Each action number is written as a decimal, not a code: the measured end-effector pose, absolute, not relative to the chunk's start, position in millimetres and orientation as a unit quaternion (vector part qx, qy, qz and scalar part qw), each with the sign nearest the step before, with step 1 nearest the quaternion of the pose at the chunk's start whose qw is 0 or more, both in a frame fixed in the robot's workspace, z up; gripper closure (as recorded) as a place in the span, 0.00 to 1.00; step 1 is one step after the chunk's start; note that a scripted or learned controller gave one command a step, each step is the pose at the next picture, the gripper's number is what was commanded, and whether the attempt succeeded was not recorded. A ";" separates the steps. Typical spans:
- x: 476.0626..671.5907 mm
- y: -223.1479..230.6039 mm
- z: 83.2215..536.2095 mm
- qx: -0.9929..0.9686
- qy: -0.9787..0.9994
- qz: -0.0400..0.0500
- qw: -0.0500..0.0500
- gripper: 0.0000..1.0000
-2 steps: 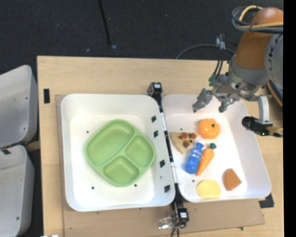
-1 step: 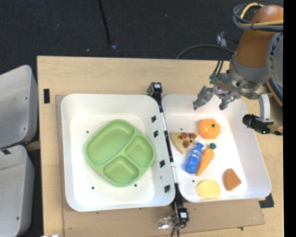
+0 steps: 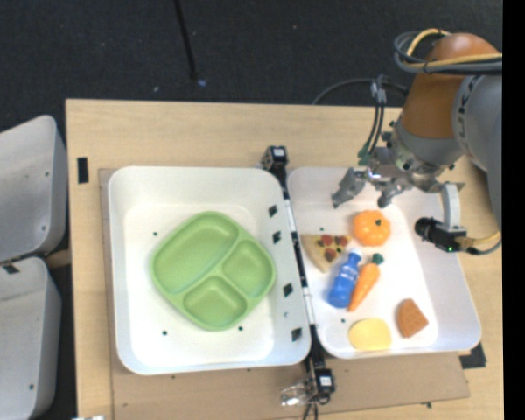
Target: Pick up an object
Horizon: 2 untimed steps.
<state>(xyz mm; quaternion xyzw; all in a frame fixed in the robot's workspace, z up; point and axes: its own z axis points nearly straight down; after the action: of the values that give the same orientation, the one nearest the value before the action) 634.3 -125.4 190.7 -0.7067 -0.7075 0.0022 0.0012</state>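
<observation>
We are looking first at the left bin (image 3: 122, 322), where a pale green divided plate (image 3: 213, 270) is lying flat, its three moulded compartments smooth and glossy like plastic; it is sitting well apart from the toys, so it is probably not the pincer's concern.

Moving across the wooden worktop (image 3: 87, 138) to the right bin (image 3: 455, 313), we are seeing the toy food crowded together: a wedge of pizza (image 3: 325, 248) just beside a blue bottle (image 3: 344, 280), which is touching an orange carrot (image 3: 365, 285) lying at a slant. Below them a rounded yellow piece (image 3: 369, 333) and a brown bread-like piece (image 3: 411, 318) are resting near the bin's front wall.

Above, a round orange pumpkin (image 3: 371, 227) is sitting just under the pincer (image 3: 366, 193), whose two fingers are standing spread, with nothing between them. We are judging the pumpkin the likeliest target, being nearest and plump enough to grip.
</observation>
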 end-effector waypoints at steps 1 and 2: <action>641.3 -131.5 131.4 -0.707 -0.707 0.002 0.001 0.00; 641.5 -132.5 98.5 -0.707 -0.707 0.001 0.000 0.00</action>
<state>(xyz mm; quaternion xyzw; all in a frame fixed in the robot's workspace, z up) 641.5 -132.5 98.5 -0.7074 -0.7068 0.0015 -0.0002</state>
